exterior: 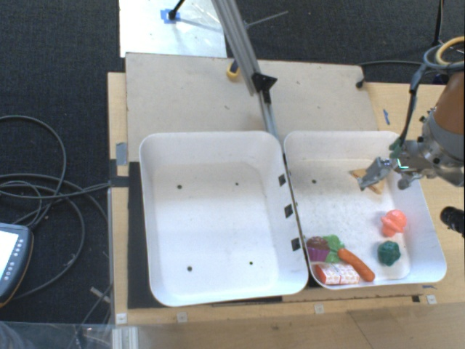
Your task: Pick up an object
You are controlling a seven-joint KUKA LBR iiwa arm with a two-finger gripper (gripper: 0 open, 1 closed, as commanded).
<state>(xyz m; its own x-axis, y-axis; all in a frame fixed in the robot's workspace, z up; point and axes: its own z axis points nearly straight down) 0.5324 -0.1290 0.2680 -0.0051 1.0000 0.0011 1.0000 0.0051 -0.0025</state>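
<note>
**Bench, two bins, arm over the right bin**

Bench (182, 93): pale wooden top, carrying both bins side by side; a slanted metal pole (240, 35) crosses it from the top toward the seam between the bins.

Left bin (156, 195): shallow, white, dark dots on its floor.

Right bin (320, 151): shallow, white, holding all the small items.

Arm (447, 122): grey, entering from the right edge, wrist over the right bin's upper right part.

Gripper (379, 174): low over the right bin's upper middle, directly above a tan piece. Whether its pincer is spread or pressed together cannot be told at this size.

Tan piece (370, 187): flat, possibly a wedge, mostly hidden beneath the gripper; contact cannot be judged.

Carrot (356, 265): orange, lying at a slant near the bin's lower edge.

Red-and-white block (336, 273): at the lower edge, just beside the carrot.

Purple item with green top (322, 247): near the lower left corner, touching the carrot's end.

Orange-pink item (393, 222): right side, well apart from the gripper.

Dark green item (389, 253): just below the orange-pink one.
</note>
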